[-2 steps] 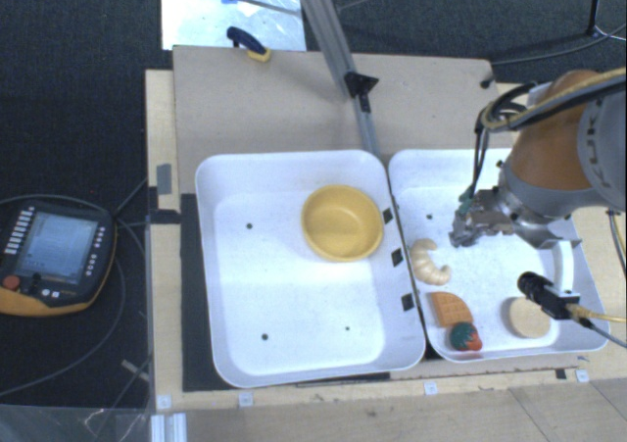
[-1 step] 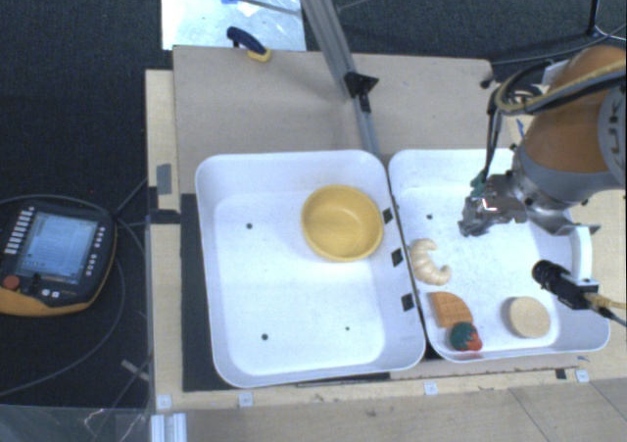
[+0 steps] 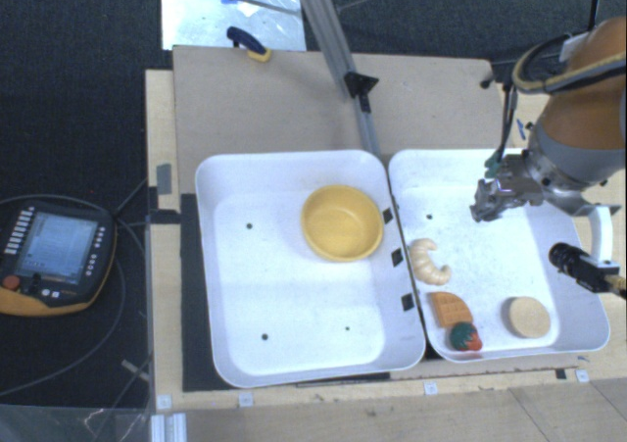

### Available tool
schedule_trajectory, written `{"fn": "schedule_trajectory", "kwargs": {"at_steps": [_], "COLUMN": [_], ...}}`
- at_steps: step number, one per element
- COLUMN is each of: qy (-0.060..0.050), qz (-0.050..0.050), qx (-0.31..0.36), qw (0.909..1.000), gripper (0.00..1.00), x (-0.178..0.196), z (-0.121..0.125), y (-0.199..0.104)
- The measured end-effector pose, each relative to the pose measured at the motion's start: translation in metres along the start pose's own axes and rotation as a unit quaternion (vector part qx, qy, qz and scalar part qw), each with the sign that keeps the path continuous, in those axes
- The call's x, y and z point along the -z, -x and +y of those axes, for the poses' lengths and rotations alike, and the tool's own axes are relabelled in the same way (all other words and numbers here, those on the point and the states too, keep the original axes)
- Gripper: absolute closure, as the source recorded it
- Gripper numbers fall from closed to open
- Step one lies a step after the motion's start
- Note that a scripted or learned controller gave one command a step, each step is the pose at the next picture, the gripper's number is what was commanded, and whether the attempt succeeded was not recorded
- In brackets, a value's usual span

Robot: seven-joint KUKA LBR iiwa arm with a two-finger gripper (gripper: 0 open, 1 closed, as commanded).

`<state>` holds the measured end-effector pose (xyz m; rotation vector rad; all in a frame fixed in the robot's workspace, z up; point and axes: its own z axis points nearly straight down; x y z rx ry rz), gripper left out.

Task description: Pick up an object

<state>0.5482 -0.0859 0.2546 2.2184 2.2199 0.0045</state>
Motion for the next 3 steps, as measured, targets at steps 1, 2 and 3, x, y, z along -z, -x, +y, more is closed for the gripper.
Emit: {"fn": "schedule_trajectory", "kwargs": {"at_steps": [1, 2, 3], "qy": [-0.002, -0.002, -0.002], "qz": [0.001, 0.001, 0.001], "qx": [0.002, 0.002, 0.002], "qw": [1.0, 1.0, 1.0], "gripper": [1.0, 1.0, 1.0], "x": [0.006, 0.009, 0.007], "z": [0.011, 0.021, 0.034], "y": [-0.051, -0.107, -0.163]}}
